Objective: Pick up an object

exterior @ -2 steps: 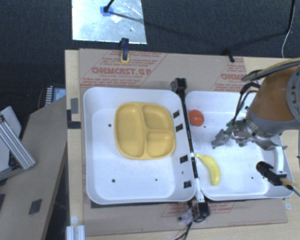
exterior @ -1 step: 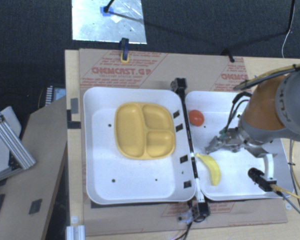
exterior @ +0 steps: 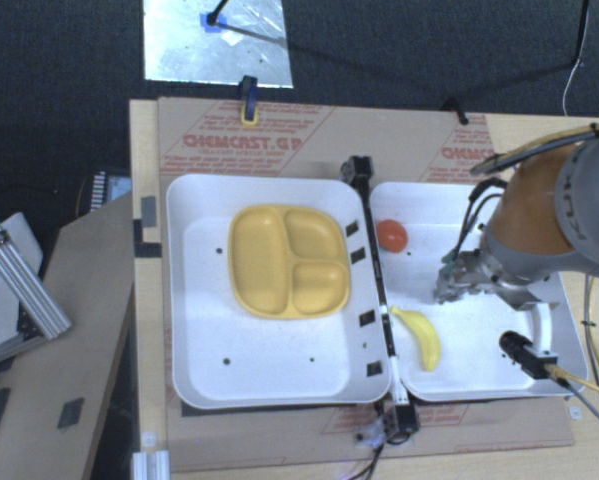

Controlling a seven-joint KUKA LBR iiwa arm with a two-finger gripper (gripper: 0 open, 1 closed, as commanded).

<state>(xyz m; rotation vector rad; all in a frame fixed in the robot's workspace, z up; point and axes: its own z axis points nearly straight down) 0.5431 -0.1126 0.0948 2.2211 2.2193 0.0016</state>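
Camera view — right bin [exterior: 449,388], banana [exterior: 421,336], tomato [exterior: 391,235]

Gripper [exterior: 451,286] above right bin [exterior: 479,383]; banana [exterior: 422,335] beside it.

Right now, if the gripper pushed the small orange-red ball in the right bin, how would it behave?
The small orange-red ball looks round, so it would probably roll. It lies free on the flat floor of the right white bin, likely stopping only at a wall. Its smooth curve may slip from fingers.
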